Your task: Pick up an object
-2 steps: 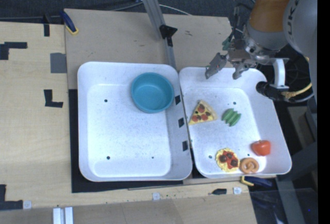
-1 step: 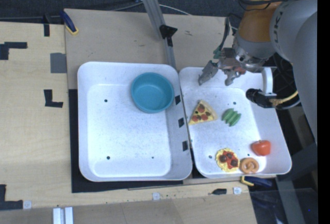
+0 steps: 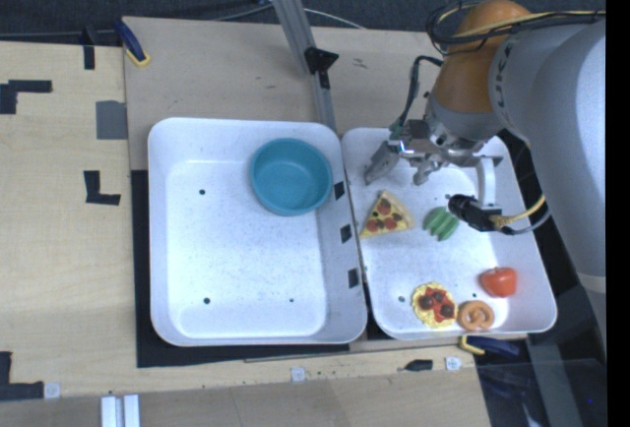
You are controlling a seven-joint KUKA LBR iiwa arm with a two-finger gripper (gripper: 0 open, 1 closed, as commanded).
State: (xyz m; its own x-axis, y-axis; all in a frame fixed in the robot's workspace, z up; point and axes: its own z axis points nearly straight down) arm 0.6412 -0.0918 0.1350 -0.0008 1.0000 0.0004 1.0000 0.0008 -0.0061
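End effector (image 3: 402, 166) hangs spread and bare above the right white bin (image 3: 522, 317), beside the triangular toy pizza slice (image 3: 385, 215): probably light, stiff, slick plastic, best pinched across its edges.

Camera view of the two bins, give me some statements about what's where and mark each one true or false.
1. The blue bowl sits in the left bin. True.
2. The pizza slice lies in the left bin. False: it lies in the right bin, near its left wall.
3. The gripper hangs over the right bin's upper part, holding nothing. True.
4. The green toy touches the red toy. False: they lie apart.
5. The round pizza lies beside the donut-like ring. True.
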